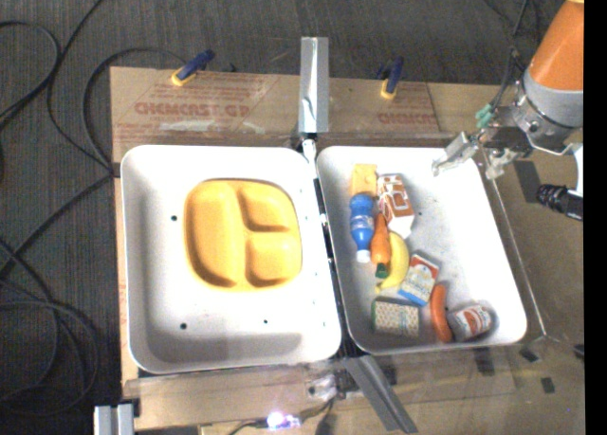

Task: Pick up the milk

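Milk carton lies in the right bin, crowded between a banana and a can. Hand hovers open at the far rim; descend squarely, avoiding neighbours.

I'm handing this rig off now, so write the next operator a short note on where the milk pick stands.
Gripper: above the right white bin's upper right corner, holding nothing.
Milk: which item it is I cannot tell for sure; likely the small red-and-white carton near the bin's top, beside the blue bottle.
Done: nothing lifted.
Left: descend, grasp, lift.
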You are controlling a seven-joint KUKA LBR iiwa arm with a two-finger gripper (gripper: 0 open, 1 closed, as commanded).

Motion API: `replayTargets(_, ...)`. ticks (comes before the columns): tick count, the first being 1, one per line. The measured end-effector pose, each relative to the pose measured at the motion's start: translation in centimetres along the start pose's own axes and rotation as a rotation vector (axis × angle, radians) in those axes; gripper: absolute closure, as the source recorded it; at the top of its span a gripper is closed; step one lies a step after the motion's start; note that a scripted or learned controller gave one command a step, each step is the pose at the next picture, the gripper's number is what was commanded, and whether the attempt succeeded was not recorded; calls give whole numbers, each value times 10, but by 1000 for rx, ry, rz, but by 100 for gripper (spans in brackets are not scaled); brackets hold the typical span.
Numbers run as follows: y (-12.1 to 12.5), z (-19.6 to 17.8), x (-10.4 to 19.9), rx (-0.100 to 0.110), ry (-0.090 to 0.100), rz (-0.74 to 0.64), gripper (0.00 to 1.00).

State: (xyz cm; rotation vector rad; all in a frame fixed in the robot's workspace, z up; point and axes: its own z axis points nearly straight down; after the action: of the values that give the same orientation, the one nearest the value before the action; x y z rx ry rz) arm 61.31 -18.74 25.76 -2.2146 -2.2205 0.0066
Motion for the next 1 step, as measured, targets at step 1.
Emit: replayTargets(1,27,145,16,-2,0,-151,0)
